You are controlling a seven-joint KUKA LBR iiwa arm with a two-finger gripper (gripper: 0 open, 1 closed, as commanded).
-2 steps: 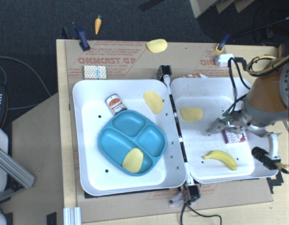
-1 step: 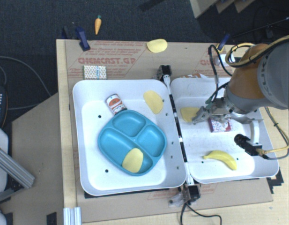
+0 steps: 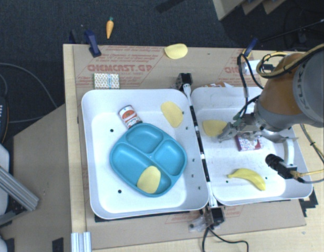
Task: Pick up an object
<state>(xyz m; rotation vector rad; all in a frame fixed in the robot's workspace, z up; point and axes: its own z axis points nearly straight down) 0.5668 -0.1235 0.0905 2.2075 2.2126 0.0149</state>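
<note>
Gripper (image 3: 240,133) is down in the right-hand bin (image 3: 225,196), right of centre frame, hovering over a small red-and-white packet (image 3: 249,143). Whether it's spread or pinched, I cannot tell. The packet lies flat, likely light, crinkly and slippery; best taken across its short edges. A banana (image 3: 248,177) waits just below.
</note>
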